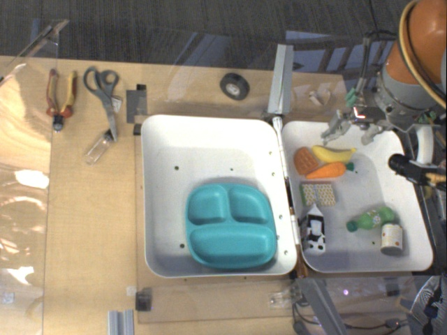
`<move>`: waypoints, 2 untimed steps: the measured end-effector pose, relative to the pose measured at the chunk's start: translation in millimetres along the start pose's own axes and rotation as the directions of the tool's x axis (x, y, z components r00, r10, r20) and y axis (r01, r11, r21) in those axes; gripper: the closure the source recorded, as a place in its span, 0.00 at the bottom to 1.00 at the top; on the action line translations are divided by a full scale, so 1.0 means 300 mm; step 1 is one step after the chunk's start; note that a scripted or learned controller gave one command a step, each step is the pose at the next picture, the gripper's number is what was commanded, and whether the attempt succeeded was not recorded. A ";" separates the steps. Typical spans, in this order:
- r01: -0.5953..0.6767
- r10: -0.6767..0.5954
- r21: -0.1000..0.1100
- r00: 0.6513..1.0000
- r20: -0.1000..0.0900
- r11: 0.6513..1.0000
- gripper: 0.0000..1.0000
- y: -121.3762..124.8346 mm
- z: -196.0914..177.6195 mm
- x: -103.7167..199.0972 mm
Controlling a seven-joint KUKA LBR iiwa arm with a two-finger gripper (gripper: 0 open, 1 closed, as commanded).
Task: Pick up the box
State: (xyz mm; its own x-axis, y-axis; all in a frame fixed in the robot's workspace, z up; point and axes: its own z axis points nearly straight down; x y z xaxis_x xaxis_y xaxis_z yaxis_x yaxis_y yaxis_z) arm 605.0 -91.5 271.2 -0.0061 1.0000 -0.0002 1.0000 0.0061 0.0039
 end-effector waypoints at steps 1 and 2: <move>0.012 -0.012 0.000 1.000 0.000 1.000 0.00 -0.138 0.426 0.014; 0.043 -0.043 -0.010 0.999 0.001 0.999 0.00 -0.143 0.605 -0.029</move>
